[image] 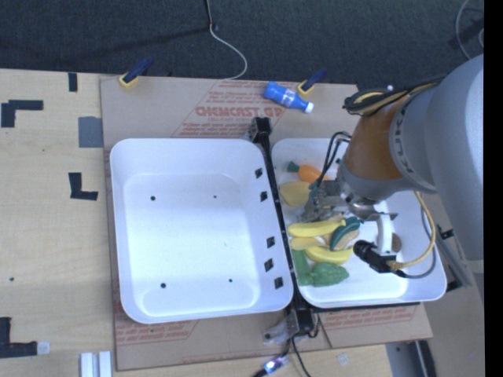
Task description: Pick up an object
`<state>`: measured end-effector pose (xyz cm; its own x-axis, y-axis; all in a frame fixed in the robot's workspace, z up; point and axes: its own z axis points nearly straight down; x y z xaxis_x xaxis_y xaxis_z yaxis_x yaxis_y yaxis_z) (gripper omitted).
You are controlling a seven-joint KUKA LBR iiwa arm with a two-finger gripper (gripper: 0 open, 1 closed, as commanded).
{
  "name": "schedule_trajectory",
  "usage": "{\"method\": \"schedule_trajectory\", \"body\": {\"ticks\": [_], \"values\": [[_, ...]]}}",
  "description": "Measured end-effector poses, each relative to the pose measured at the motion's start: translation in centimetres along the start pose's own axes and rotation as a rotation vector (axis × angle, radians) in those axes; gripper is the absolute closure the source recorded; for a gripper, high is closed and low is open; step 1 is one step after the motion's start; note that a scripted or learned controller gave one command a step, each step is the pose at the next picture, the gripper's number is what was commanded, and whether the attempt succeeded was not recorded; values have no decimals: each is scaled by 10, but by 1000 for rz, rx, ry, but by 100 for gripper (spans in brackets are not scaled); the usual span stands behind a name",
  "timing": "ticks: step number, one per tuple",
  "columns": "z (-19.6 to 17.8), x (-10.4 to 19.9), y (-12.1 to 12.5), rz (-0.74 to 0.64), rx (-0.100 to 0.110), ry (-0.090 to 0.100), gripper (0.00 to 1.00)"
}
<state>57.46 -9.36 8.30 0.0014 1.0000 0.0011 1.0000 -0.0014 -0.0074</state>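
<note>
Dark carpet is showing beyond the bench, and a sheet of cardboard (228, 116) is lying under two white bins; a blue bottle (287, 96) is resting on the cardboard above them, well apart from the work. I am watching the left bin (130, 210) sitting bare and the right bin (416, 289) carrying all the pickable objects, crowded against its left wall: two yellow toy bananas (314, 229), a green leafy piece (322, 274) just below them, a pale yellow round piece (294, 192) and an orange piece (309, 172) above. The arm (377, 151) is reaching in from the right and its gripper (334, 210) is hanging low over the banana cluster, near or touching it. I cannot tell how the claw is set from this slant; wrist and cabling are covering the tips. Nothing is visibly lifted. Risks as I am judging them: the objects are packed touching one another, so a close could catch two at once or squeeze one out sideways. The curved bananas look slippery and may roll off the pads. The pile is sitting tight to the bin wall, so a finger could land on the rim or divider and jam. The loose cable (409, 265) near the wrist could snag.
</note>
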Motion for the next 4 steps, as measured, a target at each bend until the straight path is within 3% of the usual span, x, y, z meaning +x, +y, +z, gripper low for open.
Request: {"method": "schedule_trajectory", "body": {"ticks": [1,2,3,4], "values": [[-28,-56,-6,2,-7,-4,100],[-5,-133,-27,3,-15,-1,100],[-17,-131,-26,-3,-16,-4,100],[-5,-132,-24,-2,-11,-3,100]]}}
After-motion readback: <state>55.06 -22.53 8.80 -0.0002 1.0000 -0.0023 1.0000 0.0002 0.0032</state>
